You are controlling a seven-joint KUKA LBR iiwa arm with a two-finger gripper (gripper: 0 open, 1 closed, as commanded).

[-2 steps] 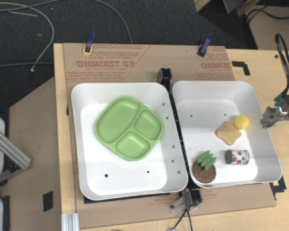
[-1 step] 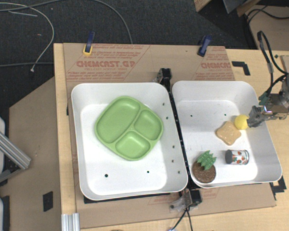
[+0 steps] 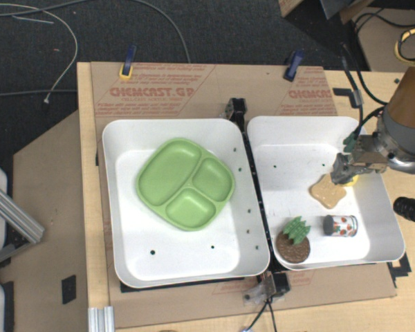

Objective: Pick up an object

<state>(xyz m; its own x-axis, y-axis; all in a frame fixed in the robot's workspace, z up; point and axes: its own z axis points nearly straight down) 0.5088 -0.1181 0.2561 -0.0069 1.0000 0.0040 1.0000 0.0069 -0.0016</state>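
In the right bin (image 3: 290, 151) lie a tan, toast-shaped piece (image 3: 326, 194), a small can with a red and white label (image 3: 340, 225) on its side, and a little potted plant (image 3: 294, 241) near the front rim. My gripper (image 3: 344, 173) reaches in from the right and hangs over the upper right corner of the tan piece, touching or just above it. A bit of yellow shows under the gripper's tip. The gripper's body hides how its tip meets the piece.
The left bin (image 3: 117, 206) holds a green divided plate (image 3: 185, 183) near its middle. A black divider clamp (image 3: 236, 108) sits between the bins at the back. Blue clamps (image 3: 128, 59) pin the cardboard underlay. Cables run at the far right.
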